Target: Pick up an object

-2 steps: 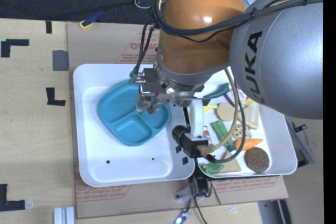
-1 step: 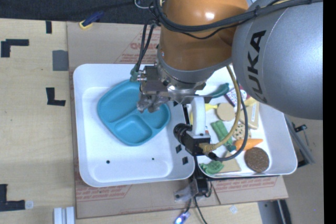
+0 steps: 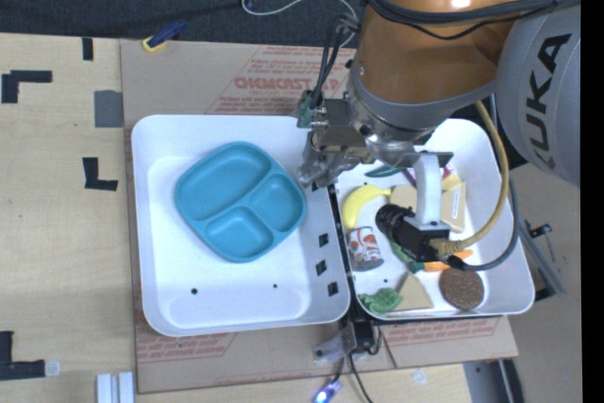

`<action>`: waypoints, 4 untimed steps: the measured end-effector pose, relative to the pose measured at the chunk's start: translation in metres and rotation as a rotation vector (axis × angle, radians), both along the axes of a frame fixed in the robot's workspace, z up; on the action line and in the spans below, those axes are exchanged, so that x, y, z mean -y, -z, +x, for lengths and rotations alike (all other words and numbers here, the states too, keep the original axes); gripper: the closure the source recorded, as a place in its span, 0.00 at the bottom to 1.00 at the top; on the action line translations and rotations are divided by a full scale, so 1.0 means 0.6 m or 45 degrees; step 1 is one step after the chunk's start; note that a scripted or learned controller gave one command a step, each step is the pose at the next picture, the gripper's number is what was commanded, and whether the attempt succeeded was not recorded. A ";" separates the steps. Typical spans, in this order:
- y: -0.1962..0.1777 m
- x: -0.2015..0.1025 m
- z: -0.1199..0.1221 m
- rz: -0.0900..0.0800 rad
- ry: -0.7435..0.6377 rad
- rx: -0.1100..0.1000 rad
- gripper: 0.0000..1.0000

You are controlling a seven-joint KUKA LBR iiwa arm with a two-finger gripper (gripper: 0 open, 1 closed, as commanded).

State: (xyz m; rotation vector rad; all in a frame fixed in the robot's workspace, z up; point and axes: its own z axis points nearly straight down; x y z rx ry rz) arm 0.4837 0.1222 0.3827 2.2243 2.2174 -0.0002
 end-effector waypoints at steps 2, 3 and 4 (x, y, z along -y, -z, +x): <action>-0.029 -0.007 -0.001 0.000 -0.009 -0.008 1.00; -0.045 -0.009 -0.001 -0.001 -0.013 -0.010 1.00; -0.060 -0.010 -0.001 -0.001 -0.015 -0.013 1.00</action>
